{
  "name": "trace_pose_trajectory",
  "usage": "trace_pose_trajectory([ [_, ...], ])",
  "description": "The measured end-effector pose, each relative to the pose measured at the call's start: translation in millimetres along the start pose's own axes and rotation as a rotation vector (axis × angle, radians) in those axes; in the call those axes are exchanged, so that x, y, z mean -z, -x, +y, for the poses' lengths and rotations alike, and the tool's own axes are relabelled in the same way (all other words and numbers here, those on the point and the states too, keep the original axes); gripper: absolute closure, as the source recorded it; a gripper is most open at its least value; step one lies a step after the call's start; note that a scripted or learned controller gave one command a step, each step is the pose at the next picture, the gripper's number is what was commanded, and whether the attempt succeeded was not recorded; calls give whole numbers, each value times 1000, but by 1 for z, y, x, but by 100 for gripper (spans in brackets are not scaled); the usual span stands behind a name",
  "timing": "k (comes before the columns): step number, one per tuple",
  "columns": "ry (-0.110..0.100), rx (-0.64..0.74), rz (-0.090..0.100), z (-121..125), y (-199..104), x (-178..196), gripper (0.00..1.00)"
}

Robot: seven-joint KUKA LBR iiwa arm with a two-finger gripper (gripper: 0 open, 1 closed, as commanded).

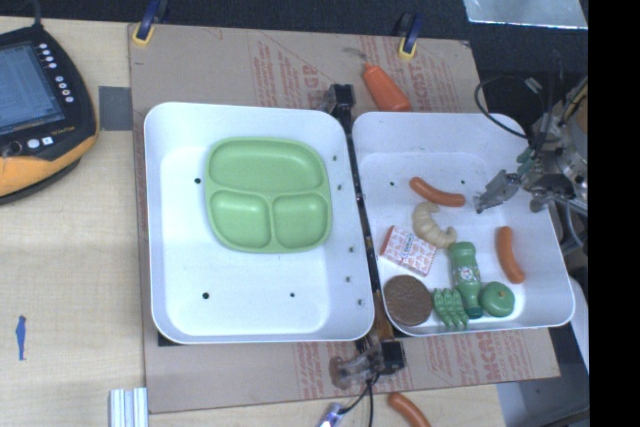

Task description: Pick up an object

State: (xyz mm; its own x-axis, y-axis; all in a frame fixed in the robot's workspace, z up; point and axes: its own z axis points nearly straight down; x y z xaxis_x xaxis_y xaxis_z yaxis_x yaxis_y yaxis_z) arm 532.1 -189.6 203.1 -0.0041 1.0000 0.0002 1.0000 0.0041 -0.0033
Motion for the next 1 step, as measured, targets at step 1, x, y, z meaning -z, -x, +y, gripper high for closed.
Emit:
trace_pose_trajectory([
  [1,-2,1,0,-23,22,-112,0],
])
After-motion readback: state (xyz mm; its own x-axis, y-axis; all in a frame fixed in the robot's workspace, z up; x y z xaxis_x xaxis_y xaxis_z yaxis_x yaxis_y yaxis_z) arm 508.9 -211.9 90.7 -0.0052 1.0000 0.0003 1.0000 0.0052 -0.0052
